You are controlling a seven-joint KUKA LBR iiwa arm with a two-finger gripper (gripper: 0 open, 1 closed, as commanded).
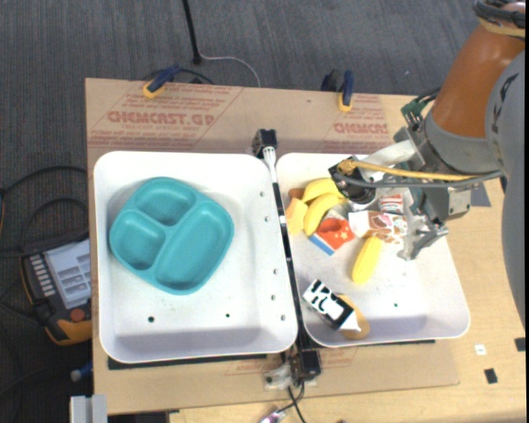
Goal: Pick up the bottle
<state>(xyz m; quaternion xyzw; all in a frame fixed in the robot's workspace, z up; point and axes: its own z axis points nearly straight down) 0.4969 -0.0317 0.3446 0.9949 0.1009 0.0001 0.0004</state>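
Gripper sat low in right bin, near bananas | grip state: could not tell | bottle lay near bin's front wall, apart from gripper.

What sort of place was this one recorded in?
Most likely a robotics lab bench: a robot arm above the right white bin, a second bin beside it, both on a brown board held by clamps, with carpet underneath.
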